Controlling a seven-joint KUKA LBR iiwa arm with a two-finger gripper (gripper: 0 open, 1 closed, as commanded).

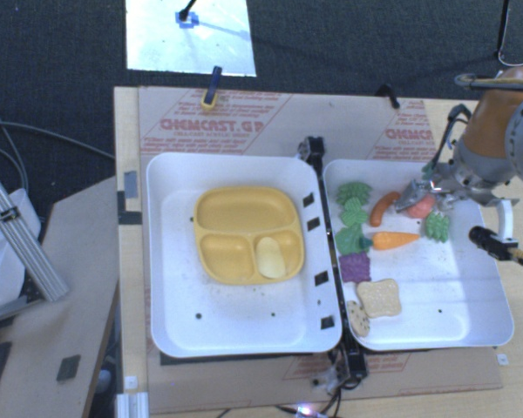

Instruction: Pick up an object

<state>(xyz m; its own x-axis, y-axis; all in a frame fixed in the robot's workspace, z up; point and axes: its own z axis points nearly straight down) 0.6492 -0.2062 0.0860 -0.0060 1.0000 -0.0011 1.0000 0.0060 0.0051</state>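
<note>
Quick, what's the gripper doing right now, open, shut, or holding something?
Gripper: low in the right bin, over a reddish toy food piece beside the sausage; open or shut cannot be told.

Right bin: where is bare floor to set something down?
Right bin: bare floor along the near and right sides, past the bread and carrot. Its far left is crowded with toy food, the pincer among it.

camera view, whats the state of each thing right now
tool: down in the right bin, over a red piece
yellow tray: flat in the left bin, a pale piece in its lower right compartment
carrot: lying on its side
sausage: lying loose
bread slice: lying flat
purple piece: lying loose
</note>
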